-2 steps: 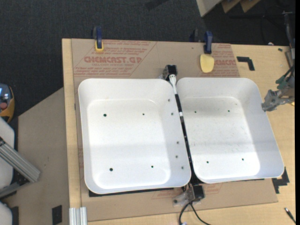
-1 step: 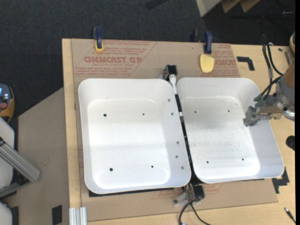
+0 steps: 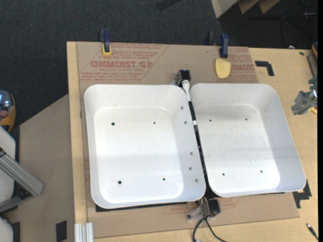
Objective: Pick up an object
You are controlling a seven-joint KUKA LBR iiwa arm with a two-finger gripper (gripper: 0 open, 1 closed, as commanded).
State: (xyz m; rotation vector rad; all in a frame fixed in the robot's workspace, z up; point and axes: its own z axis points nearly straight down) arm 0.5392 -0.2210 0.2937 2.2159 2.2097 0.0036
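Left bin and right bin side by side, inner rims meeting along black strip. Floors flat white, few dark dots. Yellow piece on board just behind right bin's far rim, under blue clamp. Pick target: can't tell. Jaw state: can't tell.

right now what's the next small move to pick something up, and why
Probably swing the gripper from the right edge toward the yellow piece on the board behind the right bin; it looks like the nearest loose thing, though it may be clamp padding.
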